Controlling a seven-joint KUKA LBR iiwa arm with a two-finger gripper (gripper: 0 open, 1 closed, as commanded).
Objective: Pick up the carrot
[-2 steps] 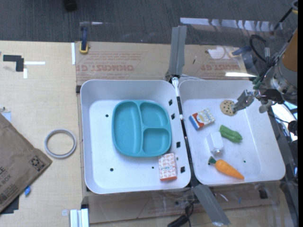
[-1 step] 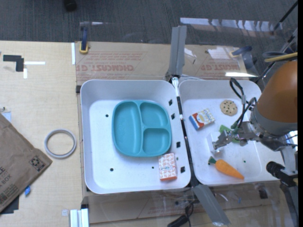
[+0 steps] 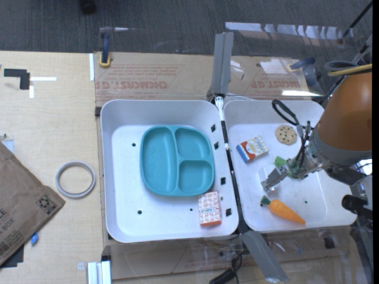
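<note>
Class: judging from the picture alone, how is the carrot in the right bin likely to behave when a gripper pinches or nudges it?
The carrot looks smooth and tapered, so it may slip toward its thin end. Lying on its round side, it could roll if nudged. It looks like a stiff toy, probably light.

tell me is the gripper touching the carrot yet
Apart. The camera view shows white bin floor between the gripper and the carrot lying below it.
</note>
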